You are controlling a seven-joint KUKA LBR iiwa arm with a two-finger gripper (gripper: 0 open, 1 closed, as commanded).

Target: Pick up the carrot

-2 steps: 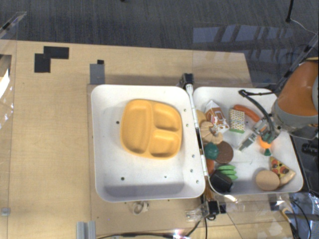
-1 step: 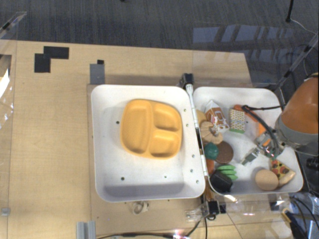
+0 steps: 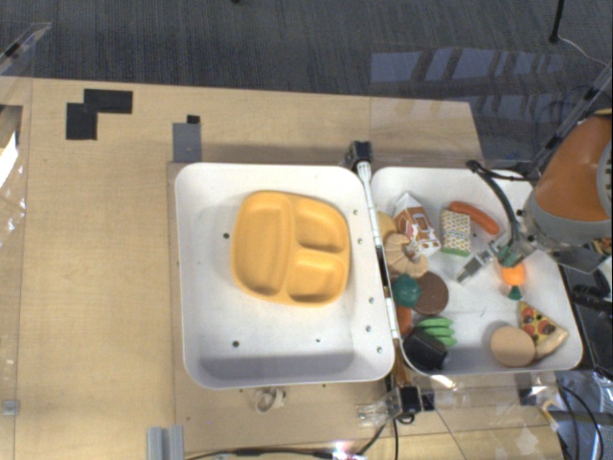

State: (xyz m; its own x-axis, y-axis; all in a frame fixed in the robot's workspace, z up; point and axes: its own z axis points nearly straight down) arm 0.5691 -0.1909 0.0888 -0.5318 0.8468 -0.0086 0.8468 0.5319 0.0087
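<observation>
The carrot (image 3: 514, 276) is a short orange piece with a green tip, lying in the right part of the right bin (image 3: 565, 357). My gripper (image 3: 488, 262) hangs low over this bin, just left of the carrot and above it in the view. It is open, with only bare bin floor between the fingers. One grey finger (image 3: 469, 270) points down-left, and the other sits close to the carrot's top. The grey arm with its orange band (image 3: 575, 180) comes in from the right.
Around the gripper in the right bin lie a red sausage (image 3: 476, 217), a small carton (image 3: 418, 226), a brown disc (image 3: 431, 293), green beans (image 3: 436, 330), an egg (image 3: 512, 345) and a pizza slice (image 3: 542, 326). The left bin (image 3: 201, 257) holds a yellow divided plate (image 3: 290, 245).
</observation>
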